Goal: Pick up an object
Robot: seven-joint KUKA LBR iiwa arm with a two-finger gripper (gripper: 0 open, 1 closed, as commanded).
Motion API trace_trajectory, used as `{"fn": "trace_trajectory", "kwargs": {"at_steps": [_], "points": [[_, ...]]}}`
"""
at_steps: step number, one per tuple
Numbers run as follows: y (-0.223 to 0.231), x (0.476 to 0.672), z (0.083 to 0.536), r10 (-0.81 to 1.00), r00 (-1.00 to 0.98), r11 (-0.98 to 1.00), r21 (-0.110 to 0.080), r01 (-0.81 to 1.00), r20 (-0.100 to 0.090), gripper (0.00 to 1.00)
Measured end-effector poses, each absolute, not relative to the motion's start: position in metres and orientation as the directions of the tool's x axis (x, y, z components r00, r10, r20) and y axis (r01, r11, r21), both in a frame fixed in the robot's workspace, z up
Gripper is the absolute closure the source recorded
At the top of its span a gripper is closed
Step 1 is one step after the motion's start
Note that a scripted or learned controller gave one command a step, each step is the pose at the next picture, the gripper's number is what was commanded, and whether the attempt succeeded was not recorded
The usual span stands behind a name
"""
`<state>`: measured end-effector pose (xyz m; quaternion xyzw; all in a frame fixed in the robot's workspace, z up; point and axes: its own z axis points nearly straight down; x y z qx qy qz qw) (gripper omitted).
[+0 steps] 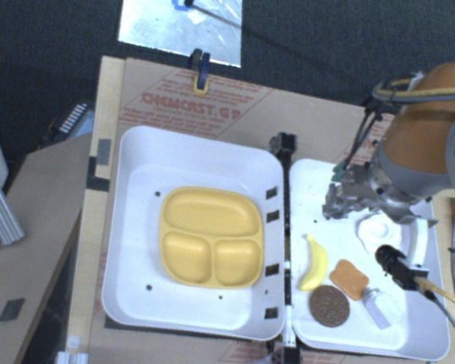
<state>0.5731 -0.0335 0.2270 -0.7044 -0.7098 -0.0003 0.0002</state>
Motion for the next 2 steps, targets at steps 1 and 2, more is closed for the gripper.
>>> {"fn": "trace_trajectory", "kwargs": {"at_steps": [1,2], "points": [[0.021,0.566,0.217,1.000,-0.009,0.009,0.001,1.000,0.001,1.00],[0.074,0.549,0.228,1.000,-0.010,0.010,0.001,1.000,0.002,1.00]]}}
